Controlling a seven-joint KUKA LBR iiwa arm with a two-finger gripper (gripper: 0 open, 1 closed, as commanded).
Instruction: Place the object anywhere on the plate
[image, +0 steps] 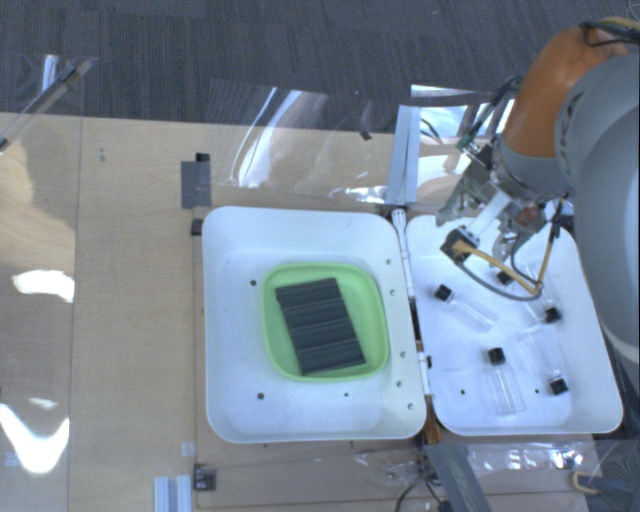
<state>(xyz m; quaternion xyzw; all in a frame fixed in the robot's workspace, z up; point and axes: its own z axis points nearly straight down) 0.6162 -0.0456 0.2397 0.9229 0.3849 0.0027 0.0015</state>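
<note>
A light green square plate sits in the middle of the left white bin. A dark grey ribbed rectangular block lies flat on the plate, turned slightly off square. My gripper hangs over the upper part of the right bin, well to the right of the plate and apart from the block. The wrist and its fittings hide the fingertips.
Several small clear vials with black caps lie scattered in the right bin, among them one near its left wall, one in the middle and one at the lower right. A metal post stands behind the joint between the bins.
</note>
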